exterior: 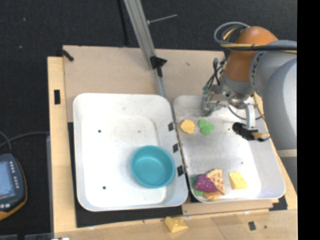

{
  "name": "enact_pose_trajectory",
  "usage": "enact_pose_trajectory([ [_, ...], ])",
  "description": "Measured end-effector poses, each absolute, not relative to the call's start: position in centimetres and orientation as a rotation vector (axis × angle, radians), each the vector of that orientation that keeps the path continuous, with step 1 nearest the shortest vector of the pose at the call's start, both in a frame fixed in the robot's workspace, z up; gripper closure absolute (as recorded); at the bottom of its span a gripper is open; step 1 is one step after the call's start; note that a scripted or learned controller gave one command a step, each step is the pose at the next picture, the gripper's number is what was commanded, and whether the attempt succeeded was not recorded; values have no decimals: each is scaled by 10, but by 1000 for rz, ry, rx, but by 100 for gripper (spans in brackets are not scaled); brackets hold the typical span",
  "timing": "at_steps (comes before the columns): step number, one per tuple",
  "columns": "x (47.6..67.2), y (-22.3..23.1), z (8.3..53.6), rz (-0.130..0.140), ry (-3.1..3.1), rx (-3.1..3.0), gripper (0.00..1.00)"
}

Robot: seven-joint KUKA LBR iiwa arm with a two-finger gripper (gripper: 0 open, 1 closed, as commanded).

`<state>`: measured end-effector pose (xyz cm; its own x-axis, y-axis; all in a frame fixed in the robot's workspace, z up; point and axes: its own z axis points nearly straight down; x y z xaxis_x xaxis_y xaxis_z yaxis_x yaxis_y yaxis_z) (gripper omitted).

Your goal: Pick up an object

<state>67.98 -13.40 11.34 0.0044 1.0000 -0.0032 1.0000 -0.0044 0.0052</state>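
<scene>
Gripper [209, 106] hangs over the upper part of the right bin [260, 181], just above a green toy [205, 127] and a yellow-orange piece [188, 127]; whether it is clenched or released I cannot tell. Low in that bin lie purple grapes [204, 183], a pizza slice [216, 179] and a cheese wedge [237, 180]. A teal bowl [152, 166] sits in the left bin [100, 114].

no legible text, labels or numbers (none anywhere)

a pale tan wooden bench [107, 69] carries two shallow white plastic bins side by side, the left bin [115, 109] and the right bin [260, 176]. a small yellow wedge-shaped piece [175, 224] lies on the bench's front edge, just below the bins.
</scene>
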Motion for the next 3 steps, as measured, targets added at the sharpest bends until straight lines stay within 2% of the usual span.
enact_pose_trajectory([
  [3,680,-140,247,6,2219,2216,100],
])
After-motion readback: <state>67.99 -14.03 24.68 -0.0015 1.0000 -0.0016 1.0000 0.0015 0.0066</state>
